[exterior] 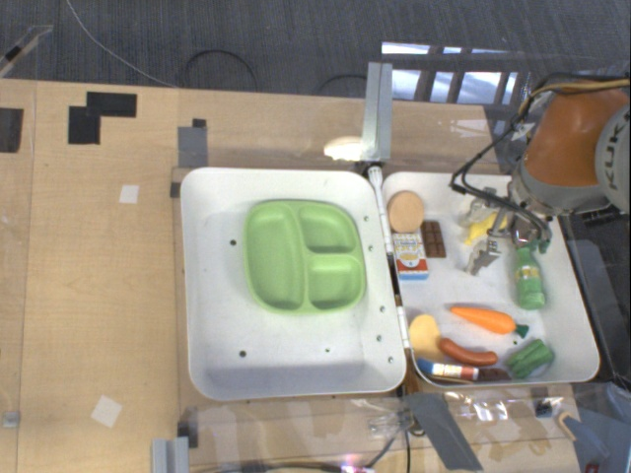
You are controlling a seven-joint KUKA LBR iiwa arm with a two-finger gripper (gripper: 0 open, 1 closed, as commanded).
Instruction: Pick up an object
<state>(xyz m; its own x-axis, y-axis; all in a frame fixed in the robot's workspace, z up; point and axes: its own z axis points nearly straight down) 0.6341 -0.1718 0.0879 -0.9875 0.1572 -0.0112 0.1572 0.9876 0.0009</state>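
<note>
Two shallow white bins are sitting side by side on the bench. The left bin is holding a green divided plate, lying flat near its middle. The right bin is holding a round tan disc, a brown chocolate bar, a small carton, a green bottle, an orange carrot, a yellow rounded piece, a sausage, a marker and a dark green item.

The wooden bench is carrying black marks at its far left, with dark carpet beyond it.

The gripper is hanging over the far part of the right bin, between the chocolate bar and the bottle; whether it is released or clenched I cannot tell. Something yellow is lying just beside it.
</note>
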